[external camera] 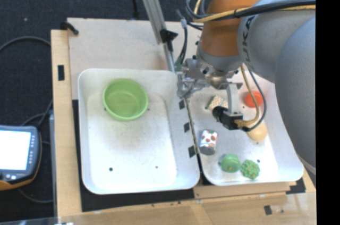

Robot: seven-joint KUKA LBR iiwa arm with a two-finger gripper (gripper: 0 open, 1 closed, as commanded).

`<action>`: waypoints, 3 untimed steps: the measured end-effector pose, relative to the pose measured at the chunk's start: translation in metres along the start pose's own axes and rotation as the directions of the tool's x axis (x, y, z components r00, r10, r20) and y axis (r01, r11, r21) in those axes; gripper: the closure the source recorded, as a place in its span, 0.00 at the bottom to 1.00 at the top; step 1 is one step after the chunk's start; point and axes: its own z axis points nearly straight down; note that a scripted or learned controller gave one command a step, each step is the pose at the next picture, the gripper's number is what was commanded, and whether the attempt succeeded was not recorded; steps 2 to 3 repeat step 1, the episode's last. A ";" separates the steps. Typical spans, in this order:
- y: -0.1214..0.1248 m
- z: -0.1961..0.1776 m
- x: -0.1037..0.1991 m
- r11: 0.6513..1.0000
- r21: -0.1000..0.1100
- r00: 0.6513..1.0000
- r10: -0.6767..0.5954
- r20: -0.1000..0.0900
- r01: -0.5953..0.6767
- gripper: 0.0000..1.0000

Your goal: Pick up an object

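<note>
Bumpy green ball [249, 169] and smooth green ball [230, 163] lie side by side at 6 o'clock in the right bin [280, 155]. White-and-red block [208, 140] sits at 8 o'clock, close to the wall. Yellowish lump [257, 132] is at 3, orange piece [254, 98] at 1. Green bowl [125, 99] is at 11 in the left bin [133, 160]. Gripper [206, 80] hangs over the right bin's 11; can't tell if it's clenched or released, nothing visibly held. Probably best: choose the lump, it's apart from the others; centre over it and drop straight.

Bowl [125, 99] in left bin [133, 165], block [207, 142] in right bin [281, 157], ball [230, 163] just before it
</note>
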 end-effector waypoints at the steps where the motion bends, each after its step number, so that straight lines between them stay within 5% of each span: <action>1: -0.022 -0.011 0.052 1.000 -0.001 1.000 -0.002 -0.003 0.002 1.00; 3: -0.022 -0.011 0.052 1.000 -0.001 1.000 -0.002 -0.003 0.002 1.00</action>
